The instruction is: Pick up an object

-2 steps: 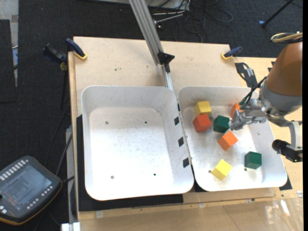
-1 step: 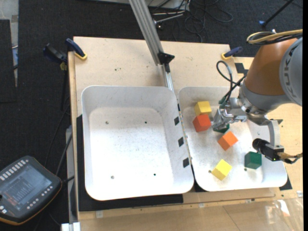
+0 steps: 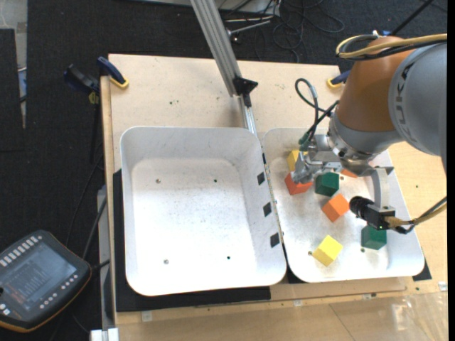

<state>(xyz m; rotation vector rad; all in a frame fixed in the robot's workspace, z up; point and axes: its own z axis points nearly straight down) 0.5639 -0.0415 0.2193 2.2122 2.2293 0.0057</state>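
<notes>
Grey KUKA arm with orange band [image 3: 387,94] reaches in over the far half of the right shallow white bin [image 3: 409,265], wrist low over the block cluster

Left shallow white bin [image 3: 192,212] holds no blocks, just a few dark specks on its floor; it touches the right bin along their shared edge

Two-finger gripper [image 3: 304,170] sits down among the blocks near the right bin's left edge, right at the red-orange block [image 3: 296,185], with a yellow block [image 3: 293,159] just behind it toward the far edge. Can't tell whether the claw is apart or together, wrist body hides it, and nothing is visibly between the tips

Progress: judged as approach/descent done, grasp not confirmed, lift not done. All blocks sit on the bin floor

Likely target is the red-orange block, touching or nearly touching the dark green cube [image 3: 327,184] on its right. That crowding is the risk: a neighbour could get nudged or pinched along

Other items, well clear: orange cube [image 3: 335,207] mid-bin, second green cube [image 3: 374,238] by the near-right corner, yellow cube [image 3: 328,250] by the near edge. Black cable connector [image 3: 364,210] hangs between the orange and green cubes
</notes>
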